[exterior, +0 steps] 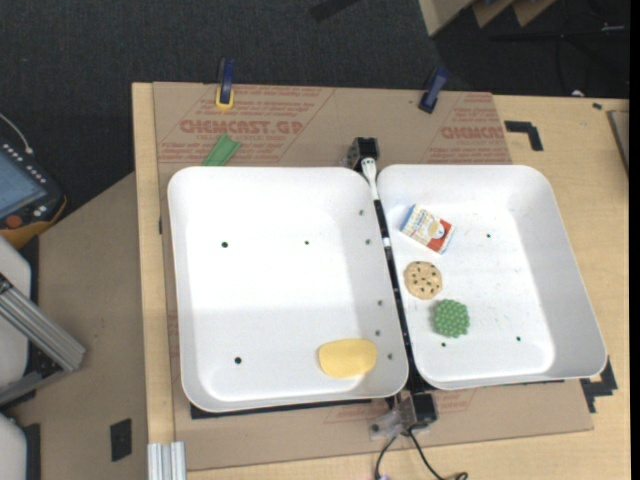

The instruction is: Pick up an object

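Observation:
The left bin [200, 268] holds a yellow oval object [347, 357] near its front right corner. In the right bin [540, 268] lie three things close to the divider: a small white, blue and red carton [427, 228], a round brown cookie [423, 280] below it, and a green bumpy ball-like item [451, 318] nearest the front.
Both bins sit on a brown cardboard sheet [300, 118] held by two clamps, a yellow and blue one [225, 86] and a blue one [434, 89], at the back edge. A green strip [220, 150] lies on the cardboard behind the left bin. A cable [400, 448] trails off the front.

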